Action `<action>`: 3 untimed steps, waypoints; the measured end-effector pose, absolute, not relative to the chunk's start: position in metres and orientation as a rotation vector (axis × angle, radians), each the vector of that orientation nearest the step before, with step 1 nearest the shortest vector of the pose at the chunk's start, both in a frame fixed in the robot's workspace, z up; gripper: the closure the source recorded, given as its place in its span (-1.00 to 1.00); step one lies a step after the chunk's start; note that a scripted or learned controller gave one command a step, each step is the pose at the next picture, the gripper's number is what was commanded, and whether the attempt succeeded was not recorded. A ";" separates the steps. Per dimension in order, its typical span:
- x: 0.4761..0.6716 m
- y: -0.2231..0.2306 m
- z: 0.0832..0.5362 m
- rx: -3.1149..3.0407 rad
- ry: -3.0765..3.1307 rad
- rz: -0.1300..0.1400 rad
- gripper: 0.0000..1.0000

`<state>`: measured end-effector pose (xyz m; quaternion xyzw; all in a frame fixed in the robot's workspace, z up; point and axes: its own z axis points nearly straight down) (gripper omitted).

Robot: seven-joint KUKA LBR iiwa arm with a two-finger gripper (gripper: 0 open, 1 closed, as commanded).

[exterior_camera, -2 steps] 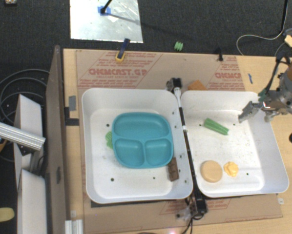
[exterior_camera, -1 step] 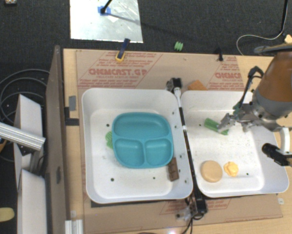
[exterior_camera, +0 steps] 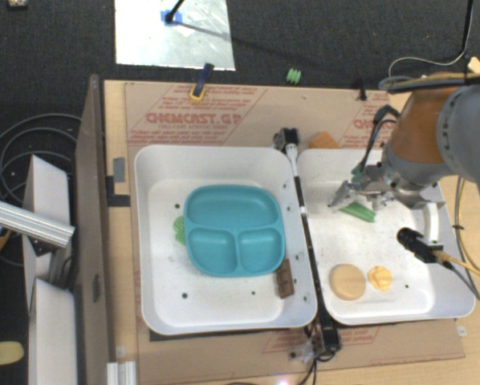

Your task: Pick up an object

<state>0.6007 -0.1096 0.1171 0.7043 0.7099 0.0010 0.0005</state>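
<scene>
Cardboard-topped bench [exterior_camera: 224, 107] bears two shallow white bins. Above the right white bin [exterior_camera: 453, 295] hangs the grey two-finger gripper [exterior_camera: 354, 199], its jaws spread, with nothing clamped between them. A flat green plastic strip [exterior_camera: 357, 212] lies just under the gripper. A round tan disc [exterior_camera: 347, 281] and a yellow lump [exterior_camera: 380, 277] lie well below the gripper.

left bin [exterior_camera: 160, 207]: white | right bin [exterior_camera: 408, 295]: white | tray [exterior_camera: 233, 229]: teal, plain | block [exterior_camera: 284, 280]: dark brown | strip [exterior_camera: 357, 211]: green | disc [exterior_camera: 347, 281]: tan | lump [exterior_camera: 380, 277]: yellow | worktop [exterior_camera: 224, 107]: tan card, red lettering | arm [exterior_camera: 469, 127]: grey, orange band | sheet [exterior_camera: 176, 22]: silver, mottled sheen | floor [exterior_camera: 47, 70]: black, speckled
</scene>
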 end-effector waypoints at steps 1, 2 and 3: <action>0.620 -0.126 0.108 2.214 2.223 0.004 -1.00; 0.607 -0.101 0.114 2.215 2.229 0.000 -1.00; 0.624 -0.118 0.118 2.217 2.221 0.004 -1.00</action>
